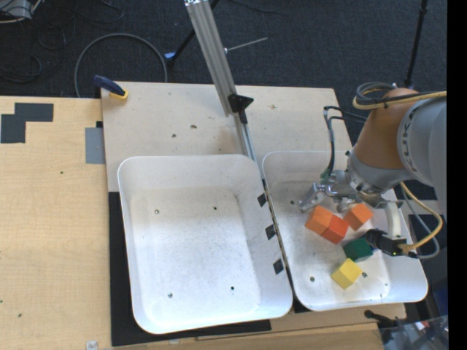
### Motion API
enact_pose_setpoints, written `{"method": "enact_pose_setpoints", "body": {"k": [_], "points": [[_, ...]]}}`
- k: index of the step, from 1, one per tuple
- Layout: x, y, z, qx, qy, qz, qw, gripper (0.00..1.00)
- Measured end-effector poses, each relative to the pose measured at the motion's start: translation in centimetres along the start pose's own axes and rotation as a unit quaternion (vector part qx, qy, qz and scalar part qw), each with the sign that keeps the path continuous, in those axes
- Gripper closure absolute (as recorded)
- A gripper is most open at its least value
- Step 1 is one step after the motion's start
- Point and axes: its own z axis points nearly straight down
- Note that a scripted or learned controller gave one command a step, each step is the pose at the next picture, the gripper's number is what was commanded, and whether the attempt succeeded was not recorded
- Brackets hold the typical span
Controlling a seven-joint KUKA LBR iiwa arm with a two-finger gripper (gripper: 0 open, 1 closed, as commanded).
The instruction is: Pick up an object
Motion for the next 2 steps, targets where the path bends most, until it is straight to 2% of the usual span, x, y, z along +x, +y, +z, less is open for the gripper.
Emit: {"method": "enact_pose_setpoints", "body": {"k": [1, 2], "points": [[3.0, -1.7, -7.8, -0.002, 0.0, 0.0, 1.0, 0.0], [0.5, -3.3, 0.7, 0.005, 0.0, 0.002, 1.0, 0.0]]}}
